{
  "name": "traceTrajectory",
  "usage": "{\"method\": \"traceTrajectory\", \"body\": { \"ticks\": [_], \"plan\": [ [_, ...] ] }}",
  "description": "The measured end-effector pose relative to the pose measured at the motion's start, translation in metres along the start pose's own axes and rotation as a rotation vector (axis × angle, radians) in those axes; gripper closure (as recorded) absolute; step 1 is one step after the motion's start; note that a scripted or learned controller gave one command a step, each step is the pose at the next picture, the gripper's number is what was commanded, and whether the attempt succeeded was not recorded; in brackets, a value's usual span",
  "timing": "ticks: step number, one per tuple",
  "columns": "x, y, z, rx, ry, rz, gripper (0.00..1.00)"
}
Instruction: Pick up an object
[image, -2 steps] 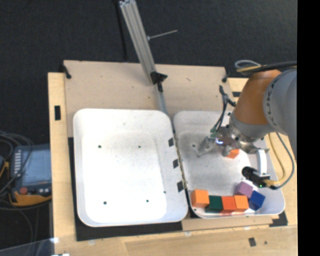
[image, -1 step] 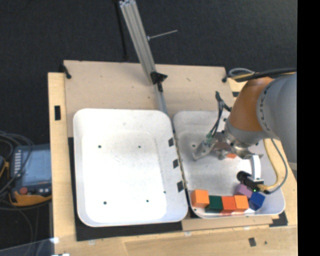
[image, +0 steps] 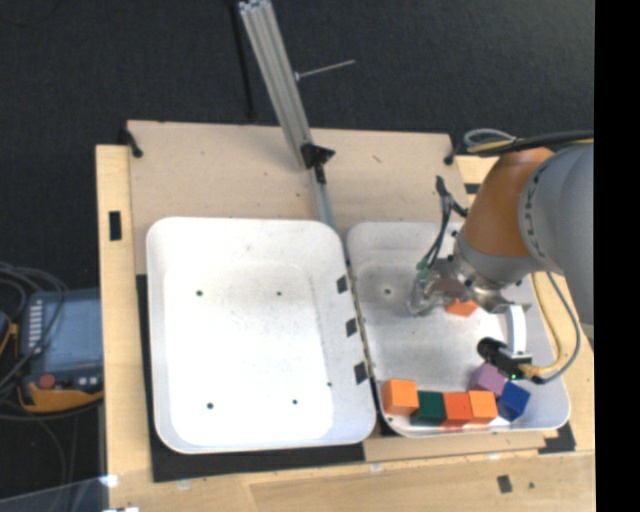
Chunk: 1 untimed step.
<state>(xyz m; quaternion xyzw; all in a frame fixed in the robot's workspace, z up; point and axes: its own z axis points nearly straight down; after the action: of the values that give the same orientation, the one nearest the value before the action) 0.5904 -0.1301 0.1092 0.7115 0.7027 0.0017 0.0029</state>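
Right white bin (image: 400, 262); end effector (image: 432, 295) above

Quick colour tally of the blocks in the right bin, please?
Orange blocks: 4
Green block: 1
Purple block: 1
Blue block: 1
Total: 7, counting the orange one partly hidden beneath the end effector.

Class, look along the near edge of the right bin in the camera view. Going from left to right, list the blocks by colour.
Orange block → green block → red-orange block → orange block → blue block. The purple block sits behind the last two, so its place is unclear.
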Motion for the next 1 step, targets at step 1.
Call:
{"method": "traceTrajectory", "body": {
  "ticks": [1],
  "plan": [
    [0.0026,-0.0018,-0.0448,0.001,0.001,-0.007,1.0]
  ]
}}
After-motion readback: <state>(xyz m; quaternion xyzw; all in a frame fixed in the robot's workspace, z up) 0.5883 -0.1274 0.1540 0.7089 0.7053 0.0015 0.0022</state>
